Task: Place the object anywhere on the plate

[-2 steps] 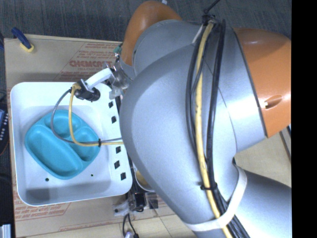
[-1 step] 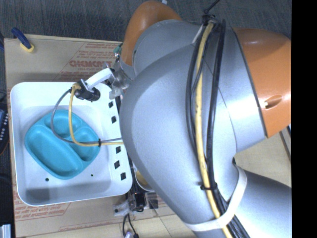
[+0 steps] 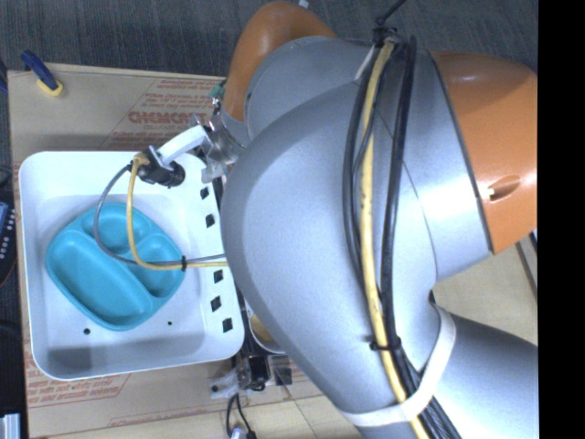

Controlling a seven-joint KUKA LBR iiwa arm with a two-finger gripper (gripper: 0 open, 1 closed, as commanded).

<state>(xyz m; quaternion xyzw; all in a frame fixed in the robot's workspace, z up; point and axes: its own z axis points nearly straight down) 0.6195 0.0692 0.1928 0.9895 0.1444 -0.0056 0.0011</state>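
While the bulky grey arm (image 3: 366,236) with its orange band fills the right of the view, the left shallow white bin (image 3: 46,337) sits on a brown printed cardboard tabletop (image 3: 137,108) over dark carpet. In it lies a turquoise divided plastic plate (image 3: 105,277), long axis running upper right to lower left. Yellow and black cables (image 3: 132,218) loop above it. The end effector is hidden behind the arm, so I cannot tell its state.
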